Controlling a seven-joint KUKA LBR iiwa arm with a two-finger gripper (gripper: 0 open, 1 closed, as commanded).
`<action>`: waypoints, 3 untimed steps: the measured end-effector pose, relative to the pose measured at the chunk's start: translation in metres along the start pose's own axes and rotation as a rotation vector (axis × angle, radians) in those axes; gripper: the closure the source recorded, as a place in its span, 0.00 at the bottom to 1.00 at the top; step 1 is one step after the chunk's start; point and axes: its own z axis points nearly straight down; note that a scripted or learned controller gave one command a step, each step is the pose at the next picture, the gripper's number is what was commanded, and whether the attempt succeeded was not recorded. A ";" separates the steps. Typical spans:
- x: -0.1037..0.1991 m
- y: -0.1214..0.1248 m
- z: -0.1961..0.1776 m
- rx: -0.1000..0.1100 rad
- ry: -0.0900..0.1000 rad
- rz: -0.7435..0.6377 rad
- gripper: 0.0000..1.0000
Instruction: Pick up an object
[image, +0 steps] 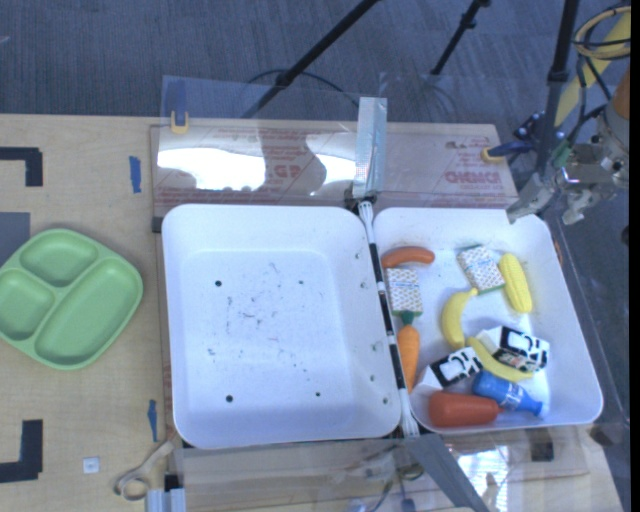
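The right bin (575, 330) holds several items. An orange-red sausage (408, 257) and a patterned packet (405, 292) lie near its left wall, with a carrot (408, 350) below them. A banana (457, 315), a second packet (480, 268) and a yellow corn cob (515, 282) sit mid-bin. Toward the front lie two black-and-white pieces (520, 348), a blue bottle (510, 392) and a red piece (462, 408). My gripper (550, 207) hangs over the bin's far right corner, open, with nothing between its fingers, apart from all the items.
The left bin (270, 310) lies beside the right one, sharing a middle wall. A green divided plate (65, 298) rests on the bench at far left. Clear panels (300, 150) stand behind both bins. Cables and stand legs crowd the upper right.
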 end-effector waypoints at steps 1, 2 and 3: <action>0.005 -0.002 0.137 -0.002 -0.001 -0.027 0.00; 0.050 -0.071 0.178 -0.006 -0.001 -0.171 0.00; 0.011 0.020 0.090 -0.004 -0.002 -0.184 0.00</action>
